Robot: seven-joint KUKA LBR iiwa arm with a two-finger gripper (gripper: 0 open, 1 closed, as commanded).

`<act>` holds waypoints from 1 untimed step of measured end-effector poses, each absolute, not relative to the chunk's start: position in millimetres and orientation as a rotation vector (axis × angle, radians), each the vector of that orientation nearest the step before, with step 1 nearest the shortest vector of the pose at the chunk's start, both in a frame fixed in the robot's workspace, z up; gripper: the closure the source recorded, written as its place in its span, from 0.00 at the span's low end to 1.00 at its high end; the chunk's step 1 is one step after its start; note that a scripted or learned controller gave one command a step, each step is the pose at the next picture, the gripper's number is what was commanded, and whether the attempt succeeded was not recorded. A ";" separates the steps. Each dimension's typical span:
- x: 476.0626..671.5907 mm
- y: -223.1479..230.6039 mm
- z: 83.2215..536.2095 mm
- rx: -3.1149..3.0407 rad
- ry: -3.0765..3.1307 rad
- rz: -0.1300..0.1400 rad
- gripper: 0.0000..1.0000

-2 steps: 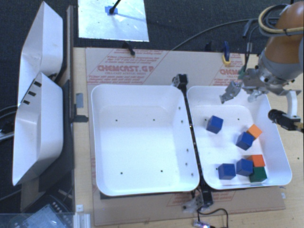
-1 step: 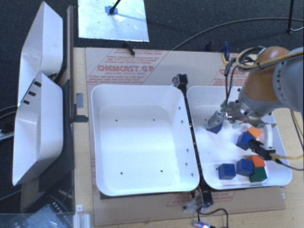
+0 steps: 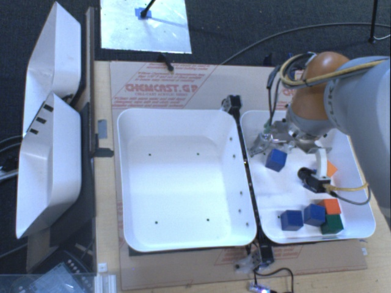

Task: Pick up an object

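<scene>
My gripper (image 3: pixel 266 141) reaches into the right bin (image 3: pixel 360 227), near its upper left corner. A blue cube (image 3: pixel 276 160) lies tilted just below and right of the gripper, touching or nearly touching it; I cannot see whether it is held. At the bin's front lie two more blue cubes (image 3: pixel 291 220) (image 3: pixel 314 215), an orange cube (image 3: pixel 332 206) and a green cube (image 3: pixel 333 225), packed close together. A small orange piece (image 3: pixel 331 168) shows by the right wall, partly hidden by the wrist.
The left bin (image 3: pixel 131 118) stands beside the right one, parted from it by a black divider (image 3: pixel 243 157). The grey arm (image 3: pixel 357 96) covers the right bin's back right part. A silver plate (image 3: pixel 145 17) lies beyond the bench.
</scene>
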State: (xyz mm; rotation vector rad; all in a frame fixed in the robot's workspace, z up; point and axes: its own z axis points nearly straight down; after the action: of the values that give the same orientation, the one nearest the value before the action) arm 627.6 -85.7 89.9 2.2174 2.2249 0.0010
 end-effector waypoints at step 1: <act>610.3 -91.6 86.7 2.221 2.221 0.001 0.00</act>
State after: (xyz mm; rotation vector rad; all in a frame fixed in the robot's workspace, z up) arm 610.3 -91.6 86.7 2.2214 2.2209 0.0006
